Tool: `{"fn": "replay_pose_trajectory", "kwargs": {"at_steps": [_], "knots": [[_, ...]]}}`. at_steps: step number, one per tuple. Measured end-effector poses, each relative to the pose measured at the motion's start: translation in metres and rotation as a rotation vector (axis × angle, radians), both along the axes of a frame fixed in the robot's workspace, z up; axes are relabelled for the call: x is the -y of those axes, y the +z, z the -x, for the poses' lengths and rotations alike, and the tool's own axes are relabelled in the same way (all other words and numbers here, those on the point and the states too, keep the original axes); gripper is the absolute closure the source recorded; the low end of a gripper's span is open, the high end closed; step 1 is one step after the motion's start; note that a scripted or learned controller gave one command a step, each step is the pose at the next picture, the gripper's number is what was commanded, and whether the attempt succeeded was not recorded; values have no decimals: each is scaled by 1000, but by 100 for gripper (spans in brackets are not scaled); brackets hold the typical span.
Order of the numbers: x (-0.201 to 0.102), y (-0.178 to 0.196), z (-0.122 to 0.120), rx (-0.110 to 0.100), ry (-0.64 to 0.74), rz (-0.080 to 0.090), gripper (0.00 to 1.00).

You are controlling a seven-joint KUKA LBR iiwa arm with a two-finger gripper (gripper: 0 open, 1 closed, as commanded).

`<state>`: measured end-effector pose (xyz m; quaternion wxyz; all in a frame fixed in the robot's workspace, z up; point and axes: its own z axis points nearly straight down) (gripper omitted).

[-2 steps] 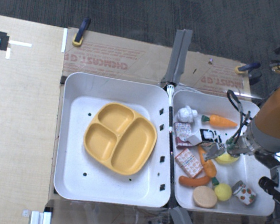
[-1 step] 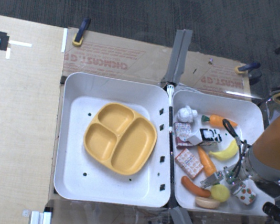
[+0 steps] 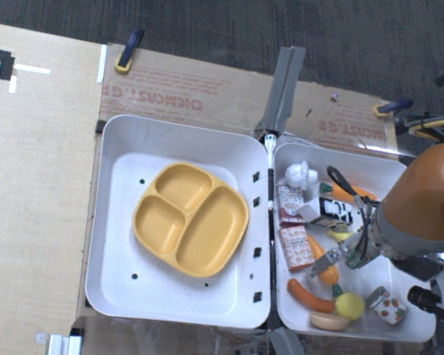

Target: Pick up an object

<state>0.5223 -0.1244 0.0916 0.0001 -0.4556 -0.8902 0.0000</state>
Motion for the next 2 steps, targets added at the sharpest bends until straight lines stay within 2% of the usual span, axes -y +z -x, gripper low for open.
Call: {"fn": "replay_pose_trajectory", "kwargs": {"at_steps": [1, 2], "knots": [[1, 9, 0, 2, -4, 0, 100], [-57, 100, -39, 0, -99, 1, 100]]}}
